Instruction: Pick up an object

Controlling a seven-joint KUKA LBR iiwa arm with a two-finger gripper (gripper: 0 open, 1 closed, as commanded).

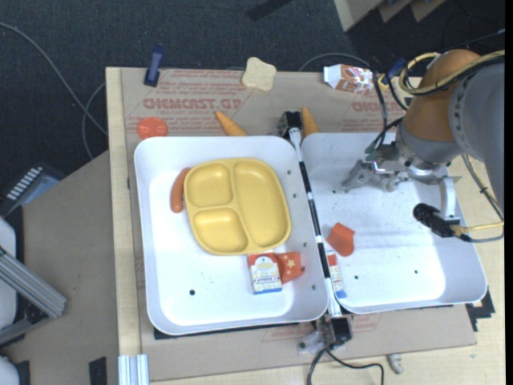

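Gripper point(367, 175) at 12 o'clock of right bin point(449, 287), low over floor; finger state impossible to tell. Nothing visibly held. Orange block point(342, 238) at 7 o'clock from gripper, near bin's left wall. Yellow tray point(237, 205) in left bin point(160, 295).

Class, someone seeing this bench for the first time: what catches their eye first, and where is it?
Most striking is the yellow divided tray in the middle of the left bin, with a hot dog along its left side. Next, the grey and orange arm reaches over the right bin, where an orange block lies near the left wall.
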